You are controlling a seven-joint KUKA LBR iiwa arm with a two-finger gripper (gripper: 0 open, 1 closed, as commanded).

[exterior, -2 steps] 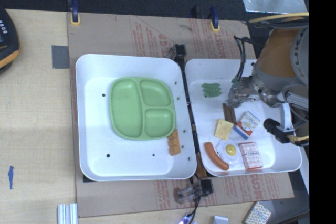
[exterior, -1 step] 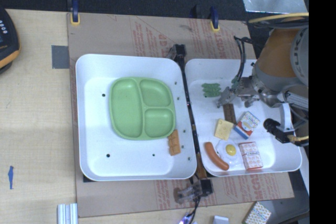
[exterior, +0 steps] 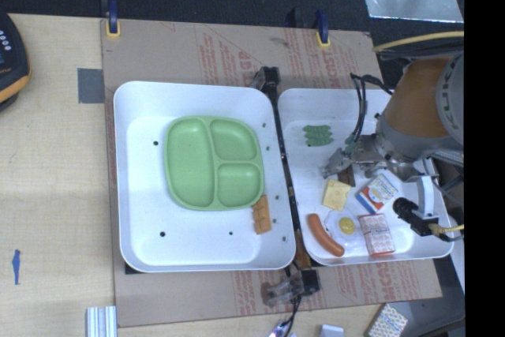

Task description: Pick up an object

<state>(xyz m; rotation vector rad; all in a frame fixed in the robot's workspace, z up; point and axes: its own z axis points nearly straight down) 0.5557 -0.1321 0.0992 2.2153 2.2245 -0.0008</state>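
Camera view, green plate (exterior: pixel 213 162) in left bin (exterior: pixel 134 170), sausage (exterior: pixel 325 235) in right bin (exterior: pixel 296 110)

No wording can be made out. The cardboard sheet (exterior: pixel 237 51) under the bins carries rows of red print, too small and faint to read. Two small packets (exterior: pixel 377 233) in the right bin (exterior: pixel 300 102) show coloured label patches, blurred beyond reading. The dark device (exterior: pixel 9 63) at the bench's left edge has tiny unreadable keys.
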